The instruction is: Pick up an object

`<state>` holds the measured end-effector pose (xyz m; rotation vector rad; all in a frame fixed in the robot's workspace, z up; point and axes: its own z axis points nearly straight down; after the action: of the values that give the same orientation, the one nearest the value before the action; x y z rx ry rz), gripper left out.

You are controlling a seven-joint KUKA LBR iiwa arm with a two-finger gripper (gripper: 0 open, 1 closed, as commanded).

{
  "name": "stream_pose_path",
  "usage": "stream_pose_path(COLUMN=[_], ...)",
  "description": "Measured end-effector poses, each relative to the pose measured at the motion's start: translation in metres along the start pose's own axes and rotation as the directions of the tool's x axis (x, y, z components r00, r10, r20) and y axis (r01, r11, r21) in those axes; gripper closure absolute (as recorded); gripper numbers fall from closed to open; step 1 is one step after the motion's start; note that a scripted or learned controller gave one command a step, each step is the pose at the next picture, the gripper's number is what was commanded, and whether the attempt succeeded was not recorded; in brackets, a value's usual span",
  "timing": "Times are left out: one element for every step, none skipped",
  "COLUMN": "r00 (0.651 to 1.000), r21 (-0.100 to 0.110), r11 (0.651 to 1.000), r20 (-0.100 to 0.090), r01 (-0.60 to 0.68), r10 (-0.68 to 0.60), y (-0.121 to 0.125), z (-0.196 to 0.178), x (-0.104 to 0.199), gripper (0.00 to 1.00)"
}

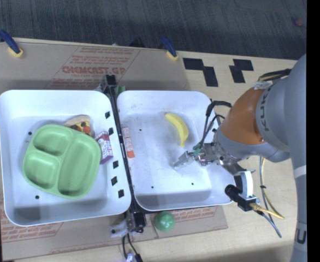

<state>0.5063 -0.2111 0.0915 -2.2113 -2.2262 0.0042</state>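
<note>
A yellow banana [177, 127] lies in the right bin [149, 190], towards its far right. My gripper [188, 155] hangs low over the right bin's floor, just below and to the right of the banana's near tip. It is open, and nothing sits between its fingers [180, 161]. The left bin [10, 201] holds a green divided plate [61, 160], a toy pizza slice [81, 125] at the plate's far edge, and a purple packet [106, 147] by the plate's right rim.
A narrow red and white packet [128, 144] lies along the left wall of the right bin. A green ball [164, 221] rests on the cardboard in front of the bins. The arm's orange band [246, 121] overhangs the right bin's right rim.
</note>
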Motion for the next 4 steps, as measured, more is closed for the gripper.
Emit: stream_pose_path(r00=[1.000,1.000,1.000,1.000], r21=[0.000,-0.004,0.001,-0.002], r11=[1.000,1.000,1.000,1.000], r20=[-0.001,0.000,-0.001,0.000], r01=[0.002,-0.001,0.000,0.003], r10=[-0.002,0.001,0.000,-0.003], y=[0.008,0.065,-0.030,0.014], z=[0.000,-0.001,0.000,0.000], x=[0.054,0.005,0.035,0.071], gripper=[0.00,0.00,0.00,0.00])
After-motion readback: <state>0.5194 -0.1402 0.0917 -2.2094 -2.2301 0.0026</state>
